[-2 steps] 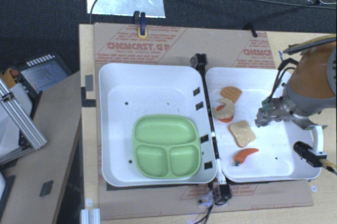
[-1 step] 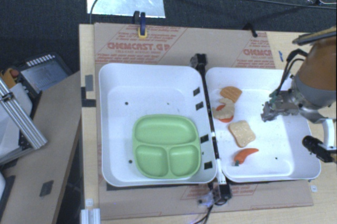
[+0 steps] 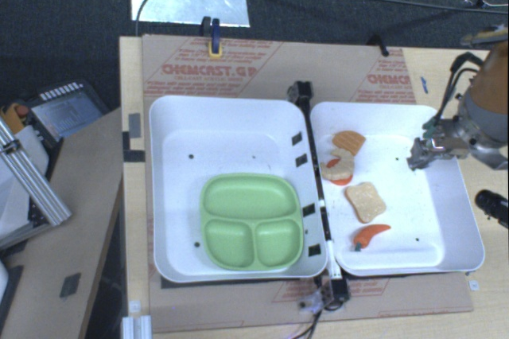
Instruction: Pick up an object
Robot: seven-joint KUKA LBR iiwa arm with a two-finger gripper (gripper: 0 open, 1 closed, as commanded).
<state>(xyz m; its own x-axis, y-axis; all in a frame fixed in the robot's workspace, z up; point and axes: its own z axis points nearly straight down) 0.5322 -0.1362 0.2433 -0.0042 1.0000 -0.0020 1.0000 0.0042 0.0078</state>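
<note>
My gripper [image 3: 419,155] hovers over the right bin [image 3: 453,206], well apart from the bread slice [image 3: 366,201] and the orange carrot [image 3: 371,234] near the bin's left side. It carries nothing. The green divided plate [image 3: 251,220] sits in the left bin [image 3: 171,170].

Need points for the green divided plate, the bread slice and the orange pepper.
green divided plate [image 3: 251,198]: camera view, on its large top compartment.
bread slice [image 3: 367,201]: camera view, middle of the slice.
orange pepper [image 3: 372,233]: camera view, on the orange body.
</note>
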